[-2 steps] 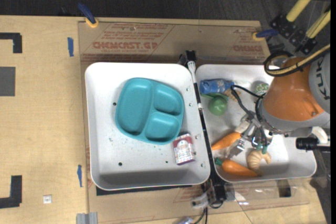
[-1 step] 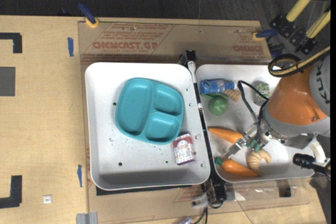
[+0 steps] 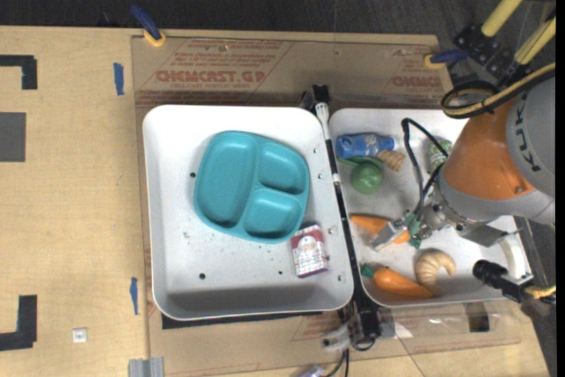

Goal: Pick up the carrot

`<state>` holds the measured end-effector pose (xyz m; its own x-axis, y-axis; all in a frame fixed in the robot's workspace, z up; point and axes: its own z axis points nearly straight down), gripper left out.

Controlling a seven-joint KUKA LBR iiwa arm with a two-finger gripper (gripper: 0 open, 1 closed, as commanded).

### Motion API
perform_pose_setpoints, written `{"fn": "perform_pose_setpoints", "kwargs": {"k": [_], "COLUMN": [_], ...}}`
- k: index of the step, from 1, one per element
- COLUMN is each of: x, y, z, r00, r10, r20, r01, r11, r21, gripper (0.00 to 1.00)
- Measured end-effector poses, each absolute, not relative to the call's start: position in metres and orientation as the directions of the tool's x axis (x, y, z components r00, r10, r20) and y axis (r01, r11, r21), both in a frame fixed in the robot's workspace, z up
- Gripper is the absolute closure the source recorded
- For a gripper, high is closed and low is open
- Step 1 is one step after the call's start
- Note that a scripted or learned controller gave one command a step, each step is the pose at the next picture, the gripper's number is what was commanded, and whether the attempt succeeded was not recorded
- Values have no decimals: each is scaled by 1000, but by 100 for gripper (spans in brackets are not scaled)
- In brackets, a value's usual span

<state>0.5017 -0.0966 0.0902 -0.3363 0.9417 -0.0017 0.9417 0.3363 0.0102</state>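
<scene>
While the arm's orange band and grey wrist hang over the right bin (image 3: 415,121), the gripper (image 3: 415,229) points down and leftward into that bin's middle, its tip touching or just above the right end of an orange carrot (image 3: 378,227) that lies across the bin floor. Whether anything sits between the tips I cannot tell, since they are small, dark and partly lost against the cables. A second carrot (image 3: 399,281), with a green stub at its left end, lies near the bin's front wall, just beside a pale shell-like roll (image 3: 434,264). Further back sit a green ball (image 3: 367,177), a blue bottle (image 3: 364,145) and a small tan piece (image 3: 392,160). The left bin (image 3: 168,190) holds a teal divided plate (image 3: 251,185) and a small red and white can (image 3: 309,252). I judge the step in hand to be closing on the carrot under the tip, so the grasp is not yet proven. To do it well, the grip should straddle the carrot across its narrow width, not along its length, and nearer its thick middle than its tapered end, where it could squirt out. Descent should stop just short of the floor, and the lift should go straight up, clear of the roll and the 2nd carrot.
</scene>
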Motion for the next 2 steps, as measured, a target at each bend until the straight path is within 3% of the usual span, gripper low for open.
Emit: {"fn": "perform_pose_setpoints", "kwargs": {"k": [1,2], "x": [506,577], "y": [-99,-42], "z": [102,186], "r00": [-336,-13], "r10": [942,1000], "r20": [-13,0], "r01": [942,1000], "r11": [336,13], "r21": [19,4], "gripper": [100,100]}}
